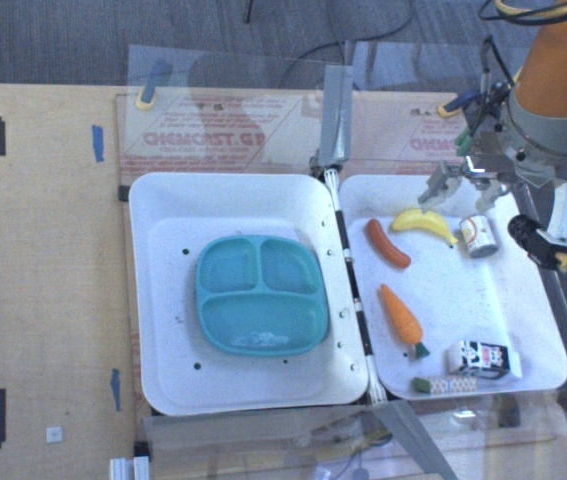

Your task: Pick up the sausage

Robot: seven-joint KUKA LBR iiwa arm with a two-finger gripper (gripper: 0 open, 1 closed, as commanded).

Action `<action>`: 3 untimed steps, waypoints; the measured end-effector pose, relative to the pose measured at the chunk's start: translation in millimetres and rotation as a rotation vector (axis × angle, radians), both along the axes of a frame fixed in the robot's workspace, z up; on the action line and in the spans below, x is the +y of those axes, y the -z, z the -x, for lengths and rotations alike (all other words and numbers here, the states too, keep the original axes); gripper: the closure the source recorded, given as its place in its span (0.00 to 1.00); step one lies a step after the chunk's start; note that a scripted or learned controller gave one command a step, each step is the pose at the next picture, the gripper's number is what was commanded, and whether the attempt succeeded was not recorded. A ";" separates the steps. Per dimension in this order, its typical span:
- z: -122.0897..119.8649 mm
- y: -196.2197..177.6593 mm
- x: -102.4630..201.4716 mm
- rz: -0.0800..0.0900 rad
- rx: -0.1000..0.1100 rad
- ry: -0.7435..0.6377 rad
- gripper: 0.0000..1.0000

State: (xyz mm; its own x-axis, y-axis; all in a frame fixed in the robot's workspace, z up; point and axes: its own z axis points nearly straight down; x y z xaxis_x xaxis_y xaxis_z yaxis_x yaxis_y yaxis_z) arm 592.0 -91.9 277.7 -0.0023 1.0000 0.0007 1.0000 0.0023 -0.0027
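Observation:
The sausage [387, 244], a short reddish-brown link, lies slantwise in the right bin [533, 318] near its left wall. My gripper [460, 192] hangs over the far part of that bin, up and to the right of the sausage and apart from it. Its fingers [436, 187] are spread open with nothing between them. A yellow banana [425, 224] lies between the gripper and the sausage.
A small white can [477, 236] lies right of the banana. An orange carrot [401, 316] lies below the sausage. A black-and-white carton [483, 358] and a small green piece [421, 384] sit by the near rim. The left bin [163, 228] holds a teal divided plate [261, 295].

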 end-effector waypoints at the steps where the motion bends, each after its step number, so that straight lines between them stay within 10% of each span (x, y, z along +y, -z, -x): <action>1: -33.2 93.9 31.0 0.000 -0.001 -0.184 0.00; 2: -8.8 93.9 25.1 -0.001 0.000 -0.142 0.00; 3: -24.7 184.0 -3.2 0.000 -0.003 -0.192 0.00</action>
State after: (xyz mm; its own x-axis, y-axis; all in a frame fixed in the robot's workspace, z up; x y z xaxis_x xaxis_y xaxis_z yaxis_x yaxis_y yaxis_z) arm 616.7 -95.1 93.7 -0.1930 0.9812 -0.0002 0.9812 0.1930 0.0007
